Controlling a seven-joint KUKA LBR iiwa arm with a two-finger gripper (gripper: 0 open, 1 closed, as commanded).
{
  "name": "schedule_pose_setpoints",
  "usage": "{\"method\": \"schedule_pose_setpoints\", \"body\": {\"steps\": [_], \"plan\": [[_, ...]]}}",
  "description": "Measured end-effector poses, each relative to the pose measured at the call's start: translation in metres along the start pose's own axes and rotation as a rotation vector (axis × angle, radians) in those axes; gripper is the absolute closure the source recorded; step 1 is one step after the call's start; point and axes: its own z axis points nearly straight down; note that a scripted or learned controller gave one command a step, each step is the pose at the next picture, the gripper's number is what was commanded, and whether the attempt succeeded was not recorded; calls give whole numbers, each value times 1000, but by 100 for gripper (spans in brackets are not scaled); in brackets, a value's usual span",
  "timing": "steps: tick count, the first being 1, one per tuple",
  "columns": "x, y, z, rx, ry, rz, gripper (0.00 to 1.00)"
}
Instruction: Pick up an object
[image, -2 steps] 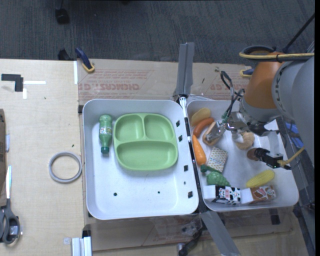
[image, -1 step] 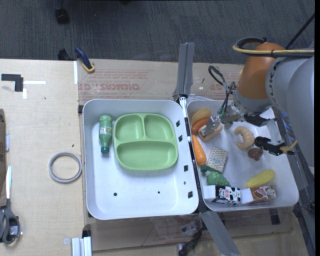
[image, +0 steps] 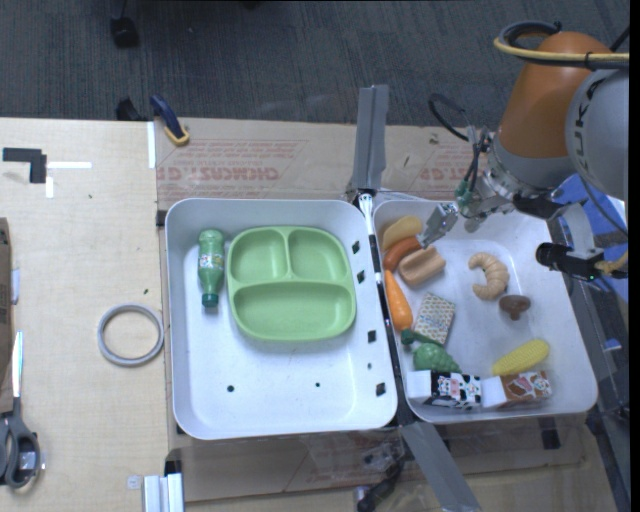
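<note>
My gripper (image: 437, 226) hangs over the back left part of the right bin (image: 560, 300), just above a yellow banana (image: 400, 230) and a hot dog bun (image: 422, 265). No object shows in its grasp. Further in that bin lie an orange carrot (image: 398, 300), a cracker (image: 434, 318), a green vegetable (image: 432, 352), a croissant (image: 489, 275), a brown mushroom (image: 515, 306), a corn cob (image: 522, 355) and a cow-print carton (image: 455, 388). The left bin (image: 280, 400) holds a green divided plate (image: 292, 282) and a green bottle (image: 209, 265).
A tape ring (image: 131, 333) and scissors (image: 18, 445) lie on the wooden bench left of the bins. A blue clamp (image: 170, 120) sits at the back. A metal divider (image: 370, 140) stands between the bins. The arm's orange band (image: 545, 90) looms over the right bin's back edge.
</note>
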Motion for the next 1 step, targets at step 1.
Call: {"method": "schedule_pose_setpoints", "body": {"steps": [1], "plan": [[-20,-9,88,0,2,-212,0]]}}
